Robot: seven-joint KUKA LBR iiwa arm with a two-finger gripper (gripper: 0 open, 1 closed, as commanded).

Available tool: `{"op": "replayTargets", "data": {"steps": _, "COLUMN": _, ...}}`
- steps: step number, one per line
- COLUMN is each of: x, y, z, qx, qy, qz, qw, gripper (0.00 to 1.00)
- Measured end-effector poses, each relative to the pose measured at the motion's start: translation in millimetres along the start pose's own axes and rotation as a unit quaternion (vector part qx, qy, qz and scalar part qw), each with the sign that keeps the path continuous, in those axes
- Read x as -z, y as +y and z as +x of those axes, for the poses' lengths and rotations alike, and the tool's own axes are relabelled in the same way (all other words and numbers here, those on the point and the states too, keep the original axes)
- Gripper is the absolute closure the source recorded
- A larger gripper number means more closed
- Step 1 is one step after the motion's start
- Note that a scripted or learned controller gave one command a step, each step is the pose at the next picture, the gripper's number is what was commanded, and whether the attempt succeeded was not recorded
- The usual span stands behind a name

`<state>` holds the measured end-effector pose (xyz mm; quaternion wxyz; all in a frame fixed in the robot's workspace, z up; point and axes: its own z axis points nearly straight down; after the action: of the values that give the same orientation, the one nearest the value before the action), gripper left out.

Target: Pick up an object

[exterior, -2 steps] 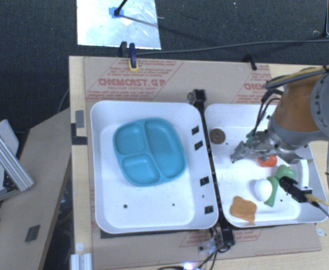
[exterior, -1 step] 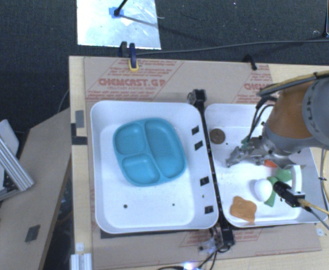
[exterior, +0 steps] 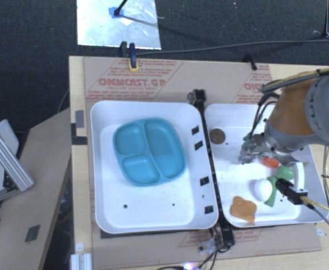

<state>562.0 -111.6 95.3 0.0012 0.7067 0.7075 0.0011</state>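
Board (exterior: 136, 77) print, seemingly "CHEMCAST GP", faint

One fixed camera looks down at a slant from well above the worktop (exterior: 170, 75), taking in both white bins (exterior: 105, 151) and the dark floor (exterior: 29, 38) beyond.

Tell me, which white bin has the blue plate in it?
The left bin. The blue plate lies there; the right bin holds small things.
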Motion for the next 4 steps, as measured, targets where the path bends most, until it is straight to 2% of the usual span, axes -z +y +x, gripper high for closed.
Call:
{"op": "replayTargets", "data": {"steps": 1, "x": 55, "y": 3, "z": -11, "qx": -0.001, "qy": -0.001, "qz": -0.002, "qw": 1.0000, "gripper": 1.00}}
{"op": "replayTargets", "data": {"steps": 2, "x": 110, "y": -5, "z": -13, "qx": 0.001, "qy": -0.001, "qz": -0.002, "qw": 1.0000, "gripper": 1.00}}
{"op": "replayTargets", "data": {"steps": 3, "x": 165, "y": -2, "z": -13, "qx": 0.002, "qy": -0.001, "qz": -0.002, "qw": 1.0000, "gripper": 1.00}}
{"op": "replayTargets", "data": {"steps": 4, "x": 168, "y": 6, "z": 43, "qx": 0.004, "qy": 0.001, "qz": 0.000, "qw": 1.0000, "gripper": 1.00}}
